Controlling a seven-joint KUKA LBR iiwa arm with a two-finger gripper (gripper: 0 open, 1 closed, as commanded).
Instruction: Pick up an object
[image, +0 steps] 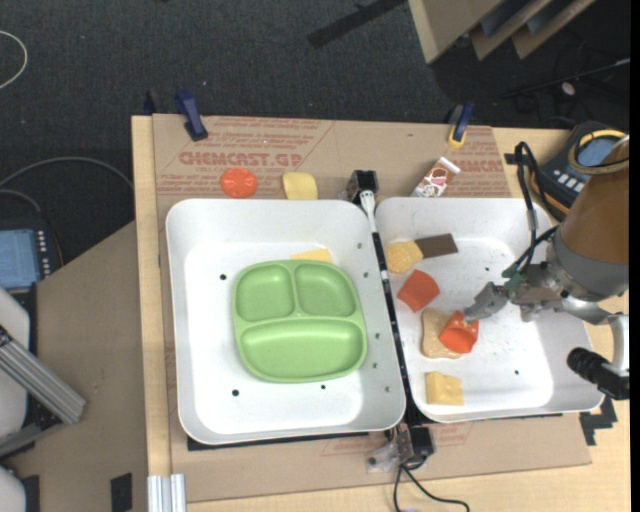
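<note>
Over the right bin (520, 395) we see our arm (595, 235) reaching in from the right edge of the tabletop (150, 300), its gripper (478, 310) lowered toward the middle of that bin. We cannot tell how far the fingers stand apart, nor whether anything lies between them; their tips sit just beside a small red-orange object (459, 336).

That red-orange object rests on top of a tan, bread-like piece (434, 338), near the bin's left wall. Up and to the left of it lies a red block (418, 290), apart from the tan piece. Further toward the far edge of the bin we find a round yellow-orange item (403, 256), and just beside it, touching or nearly so, a flat dark brown rectangle (435, 246). Near the bin's front edge sits a pale yellow wedge like a piece of cheese (444, 388).

The left bin (190, 330) carries a green divided plate (298, 320) with three compartments, and a yellow piece (313, 256) peeks out from behind the plate's far rim.

Outside the bins, along the far edge of the tabletop, we see an orange round object (239, 182), a yellow block (299, 186), and a small red-and-white packet (436, 179). Two blue clamps (190, 115) grip that far edge.
</note>
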